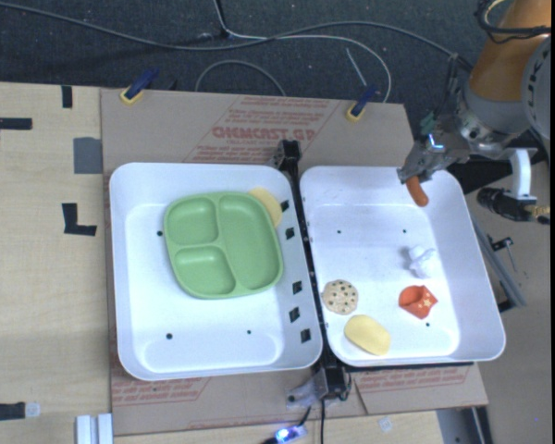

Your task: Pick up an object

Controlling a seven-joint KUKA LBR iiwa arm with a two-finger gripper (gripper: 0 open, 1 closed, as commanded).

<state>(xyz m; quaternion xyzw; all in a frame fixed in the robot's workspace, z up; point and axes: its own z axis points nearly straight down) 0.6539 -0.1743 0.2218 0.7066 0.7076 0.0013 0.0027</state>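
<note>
Tool [416,179] sits over the right bin's [472,239] far rim, at the top corner, clenched on an orange sausage-shaped piece [417,192]. Piece hangs just inside that rim, long axis steep, pointing down toward the bin floor. Open white floor below it. Further toward the near rim: white crumpled item [420,261], red item [417,301], cookie [339,295], yellow lump [367,333]. Left bin [129,276] holds a green divided plate [223,244], with a yellow piece [270,205] at its edge.
</note>
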